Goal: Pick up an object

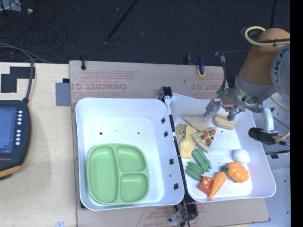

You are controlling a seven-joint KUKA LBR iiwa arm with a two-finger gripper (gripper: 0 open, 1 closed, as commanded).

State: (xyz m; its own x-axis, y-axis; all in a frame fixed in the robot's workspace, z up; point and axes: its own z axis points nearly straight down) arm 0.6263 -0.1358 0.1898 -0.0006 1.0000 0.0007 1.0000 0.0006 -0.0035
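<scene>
My gripper [221,109] hangs over the far part of the right bin [265,183], open, with nothing between its fingers. Just below it lies a tan bread roll [225,122], beside a pale cheese wedge [195,122]. Nearer the middle are a pizza slice [205,138], a cracker [181,131] and a yellow corn piece [187,149]. Toward the front lie green pea pods [199,161], a red pepper piece [204,185], a carrot [217,183], an orange pepper [237,172] and a white egg [241,156].
The left bin [94,112] holds a green divided plate [118,174] at its front. A pendant with a screen [12,134] lies on the bench at far left. The arm comes in from the upper right.
</scene>
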